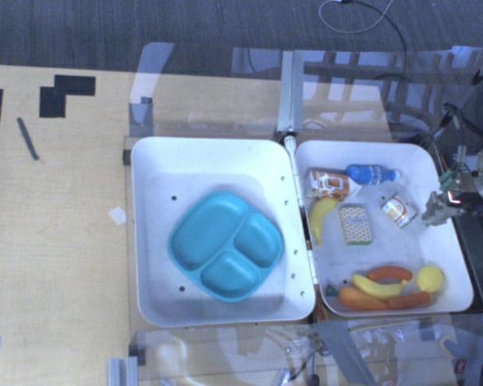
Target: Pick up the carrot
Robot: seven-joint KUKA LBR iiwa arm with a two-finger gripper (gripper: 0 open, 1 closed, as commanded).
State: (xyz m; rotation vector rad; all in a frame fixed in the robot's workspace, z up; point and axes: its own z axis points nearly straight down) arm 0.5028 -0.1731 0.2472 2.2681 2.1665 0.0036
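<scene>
The carrot (362,297) lies untouched along the near edge of the right bin (459,292), toward that bin's near left corner, in a tight huddle with a yellow banana-like piece (374,285), two reddish sausages (390,273) and a lemon (429,278) toward the near right corner; where one piece ends and the next begins is hard to make out, so the carrot is my best reading of the orange one. Nothing of the pick is done, as I judge it: the approach, the grasp and the lift all remain. Farther back sit a green sponge (355,223), a banana (319,215), a small can (399,211), a carton (328,185) and a blue bottle (370,174). The left bin (149,215) carries a blue divided plate (225,244). The gripper (439,207) hangs over the right bin's right edge, well apart from the carrot, partly cut off; whether it is open or closed I cannot tell
</scene>
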